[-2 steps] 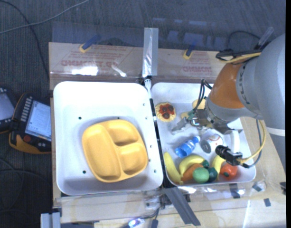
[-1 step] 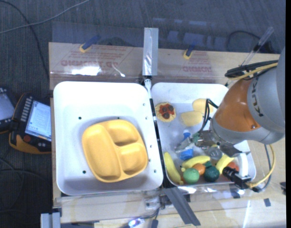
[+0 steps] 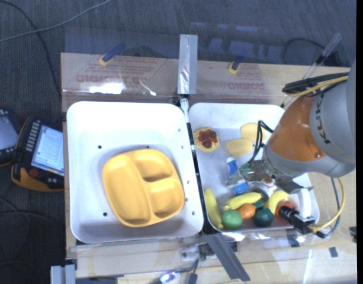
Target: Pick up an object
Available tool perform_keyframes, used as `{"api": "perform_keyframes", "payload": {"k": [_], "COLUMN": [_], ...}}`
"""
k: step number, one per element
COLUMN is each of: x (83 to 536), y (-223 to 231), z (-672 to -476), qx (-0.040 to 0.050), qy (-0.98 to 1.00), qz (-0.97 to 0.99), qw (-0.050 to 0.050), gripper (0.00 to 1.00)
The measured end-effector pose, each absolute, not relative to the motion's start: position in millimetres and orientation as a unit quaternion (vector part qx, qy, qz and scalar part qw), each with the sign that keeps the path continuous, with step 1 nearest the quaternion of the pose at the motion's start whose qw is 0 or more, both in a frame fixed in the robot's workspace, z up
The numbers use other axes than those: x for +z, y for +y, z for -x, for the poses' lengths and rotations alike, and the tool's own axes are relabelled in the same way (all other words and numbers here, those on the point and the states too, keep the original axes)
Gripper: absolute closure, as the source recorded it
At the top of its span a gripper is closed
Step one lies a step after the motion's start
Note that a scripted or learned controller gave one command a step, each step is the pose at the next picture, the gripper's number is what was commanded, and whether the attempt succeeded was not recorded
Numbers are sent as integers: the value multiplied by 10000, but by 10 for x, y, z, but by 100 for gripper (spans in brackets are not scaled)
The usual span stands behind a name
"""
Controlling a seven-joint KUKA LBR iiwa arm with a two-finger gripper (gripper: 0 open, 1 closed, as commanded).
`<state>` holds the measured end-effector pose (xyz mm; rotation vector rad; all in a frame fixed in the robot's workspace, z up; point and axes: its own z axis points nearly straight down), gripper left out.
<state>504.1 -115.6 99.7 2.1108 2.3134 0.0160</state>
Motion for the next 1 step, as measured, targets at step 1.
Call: {"api": "perform_keyframes", "payload": {"k": [1], "x": [2317], "y": [-718], "z": [-5639], "qx": [-24], "qy": [6872], "qz": [-7264], "qw": [13], "gripper": [100]}}
